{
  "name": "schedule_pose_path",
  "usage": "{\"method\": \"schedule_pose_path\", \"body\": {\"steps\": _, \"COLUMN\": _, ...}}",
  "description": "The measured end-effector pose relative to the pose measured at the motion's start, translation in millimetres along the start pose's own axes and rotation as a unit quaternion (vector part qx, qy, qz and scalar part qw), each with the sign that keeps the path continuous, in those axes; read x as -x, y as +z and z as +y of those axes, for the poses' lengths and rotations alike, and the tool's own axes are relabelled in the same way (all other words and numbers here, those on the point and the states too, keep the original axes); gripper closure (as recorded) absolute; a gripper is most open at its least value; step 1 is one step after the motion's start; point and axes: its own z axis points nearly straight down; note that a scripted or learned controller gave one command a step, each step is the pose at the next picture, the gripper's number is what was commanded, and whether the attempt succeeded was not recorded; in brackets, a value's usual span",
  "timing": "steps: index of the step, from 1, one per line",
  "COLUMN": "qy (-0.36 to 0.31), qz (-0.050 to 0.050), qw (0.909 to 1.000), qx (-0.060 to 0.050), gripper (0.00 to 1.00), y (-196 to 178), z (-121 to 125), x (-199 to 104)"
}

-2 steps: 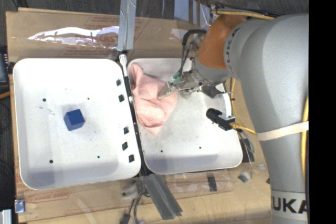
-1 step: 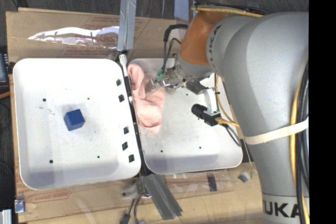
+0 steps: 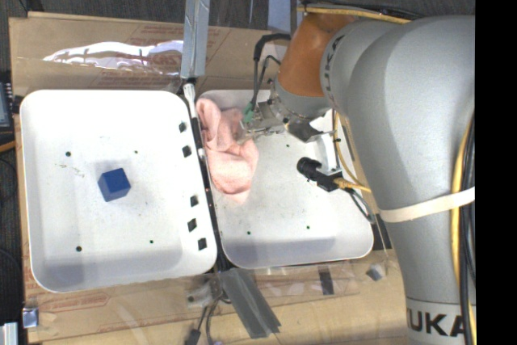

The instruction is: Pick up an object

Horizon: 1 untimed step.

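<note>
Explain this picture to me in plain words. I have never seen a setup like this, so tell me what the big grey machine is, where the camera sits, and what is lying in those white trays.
The camera is fixed above a bench and looks down at a slant. The big grey shape is a robot arm with an orange band near its wrist; it reaches in from the right. Its gripper sits at a crumpled pink cloth along the left side of the right bin. Whether it actually grips the cloth cannot be made out. The left bin holds a small blue cube, lying apart from everything else. Both bins rest on cardboard.
</note>
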Motion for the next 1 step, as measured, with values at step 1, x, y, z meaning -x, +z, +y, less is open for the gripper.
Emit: {"method": "schedule_pose_path", "body": {"steps": 1, "qy": -0.093, "qz": 0.001, "qw": 0.9957, "qx": -0.001, "gripper": 1.00, "y": -89.8, "z": 35.0, "x": -65.2}}
